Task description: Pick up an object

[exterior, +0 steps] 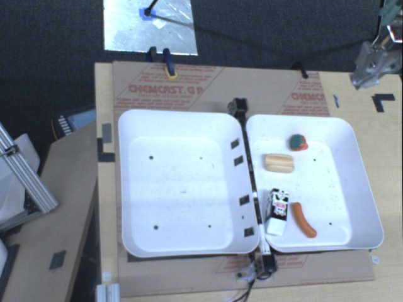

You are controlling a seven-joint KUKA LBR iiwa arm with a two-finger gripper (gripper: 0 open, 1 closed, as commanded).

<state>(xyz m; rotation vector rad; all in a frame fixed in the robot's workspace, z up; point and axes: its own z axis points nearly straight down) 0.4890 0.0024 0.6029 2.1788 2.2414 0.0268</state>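
Pincer (376, 61) at upper right, apparently clear of the bins, jaw state unclear; right bin (352, 168) holding bun (279, 163), sausage (303, 219), carton (278, 211)

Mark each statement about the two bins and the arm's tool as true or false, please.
1. All the objects lie in the right bin. True.
2. The hot dog bun touches the orange sausage. False: they lie apart.
3. The black-and-white carton lies near the divider between the bins. True.
4. The tool is down inside the left bin. False: it is at the upper right, beyond the bins.
5. The red-and-green toy is nearest the front edge. False: it lies at the back.
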